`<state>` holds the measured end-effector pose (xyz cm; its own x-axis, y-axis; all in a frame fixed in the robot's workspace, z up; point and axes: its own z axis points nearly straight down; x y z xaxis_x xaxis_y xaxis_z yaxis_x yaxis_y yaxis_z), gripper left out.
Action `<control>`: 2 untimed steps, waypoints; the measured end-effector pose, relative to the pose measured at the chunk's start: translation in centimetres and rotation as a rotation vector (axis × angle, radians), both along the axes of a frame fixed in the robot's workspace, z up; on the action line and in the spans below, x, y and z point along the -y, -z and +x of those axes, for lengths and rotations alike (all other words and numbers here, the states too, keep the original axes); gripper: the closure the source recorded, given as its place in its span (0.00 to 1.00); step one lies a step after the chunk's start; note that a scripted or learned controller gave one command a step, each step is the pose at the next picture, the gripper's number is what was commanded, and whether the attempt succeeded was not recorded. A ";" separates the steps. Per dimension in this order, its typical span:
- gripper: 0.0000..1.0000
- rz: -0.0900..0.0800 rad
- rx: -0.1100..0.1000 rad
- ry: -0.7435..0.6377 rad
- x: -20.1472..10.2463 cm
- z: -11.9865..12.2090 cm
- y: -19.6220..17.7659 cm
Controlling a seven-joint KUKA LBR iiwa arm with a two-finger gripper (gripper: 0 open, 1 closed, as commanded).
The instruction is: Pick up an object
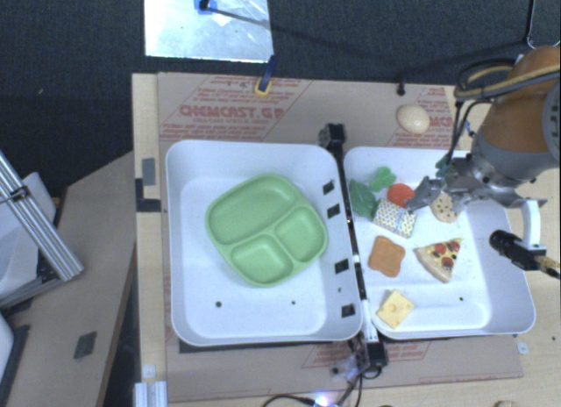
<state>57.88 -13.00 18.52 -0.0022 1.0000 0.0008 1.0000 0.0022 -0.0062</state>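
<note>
**Now hovering: claw over the toy food in the right bin**

Broadly, the cardboard-covered worktop is carrying two shallow white plastic bins side by side, so that things can be lifted out of one and set near the other. The left white bin is holding a pale green, three-compartment plastic tray, lying flat near the middle. The right white bin is holding the loose pieces, spread apart, which is probably leaving room to reach each one.

The grey arm with its orange band is reaching in from the right and hanging over the upper part of the right bin. Its claw is pointing down and to the left; whether it is wide or narrow I cannot tell, and nothing is visibly held.

Just beside the claw tip, a round red toy tomato and a speckled white block are lying to its left, and a tan chocolate-chip cookie is sitting just below it. These are looking like the likeliest targets. A green leafy toy is lying further left, a toy pizza slice and an orange breaded patty lower down, and a yellow cheese wedge well apart near the front wall.
</note>
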 end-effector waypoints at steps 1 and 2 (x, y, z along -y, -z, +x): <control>0.00 -0.001 0.007 -0.001 0.0 0.2 -0.3; 0.00 0.000 0.004 -0.002 -0.9 0.1 4.3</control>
<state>57.97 -12.09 14.19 -0.0041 1.0000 0.0007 1.0000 0.0042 -0.0019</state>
